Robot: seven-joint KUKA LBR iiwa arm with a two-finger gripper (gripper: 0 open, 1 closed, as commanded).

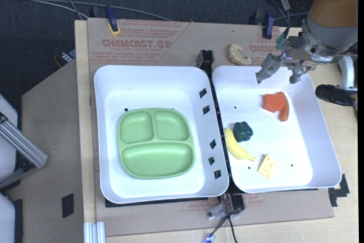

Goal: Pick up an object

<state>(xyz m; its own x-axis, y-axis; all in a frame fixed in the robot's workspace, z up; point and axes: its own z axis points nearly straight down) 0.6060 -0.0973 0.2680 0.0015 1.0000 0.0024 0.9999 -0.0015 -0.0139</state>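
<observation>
Two shallow white bins side by side on a cardboard-covered bench: left bin (105,139) holding a green divided plate (155,141), three compartments, flat on the floor and roughly centred; right bin (324,139) holding four small things. Orange-red piece (276,104) toward the upper right of that bin's floor, lying flat, apart from the rest. Dark green lump (243,131) near the bin's left side, just beside and seemingly touching the upper end of a yellow banana (236,145), which runs slantwise down toward the lower edge. Pale yellow wedge (267,167), cheese-like, lower down, near the banana's tip but not touching it. Gripper (281,72) above the top rim of the right bin, above the orange-red piece and clear of it, fingers (266,71) spread apart with nothing between them. Grey arm with orange band reaching in from the upper right corner. Beige curved object (239,54) on the cardboard behind the bins, outside both, near the gap between them. Blue clamp (112,21) at the bench's back-left corner, another blue clamp (267,24) at the back toward the right. Black clips (205,57) along the seam where the bins meet. Cables trailing across the dark floor behind the bench.
</observation>
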